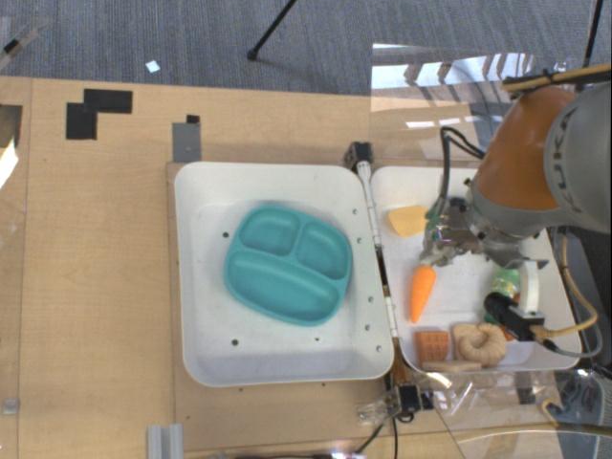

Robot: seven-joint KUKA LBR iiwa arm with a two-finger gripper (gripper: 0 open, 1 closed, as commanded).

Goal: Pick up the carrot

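The orange carrot [422, 293] lies in the right bin [402, 187], near its left wall, with its thick end pointing up the view and its tip towards the front. My gripper [443, 245] hangs just above and slightly right of the carrot's thick end, low over the bin floor. The grey arm with its orange band [521, 156] reaches in from the right and hides the bin's upper right part. The carrot rests on the bin floor.
A yellow cheese wedge [406, 221] lies just behind the carrot. To the right are a green and white item [505, 283], a beige doughnut [478, 344] and an orange waffle piece [432, 344]. The left bin [210, 352] holds a teal divided plate [289, 264].
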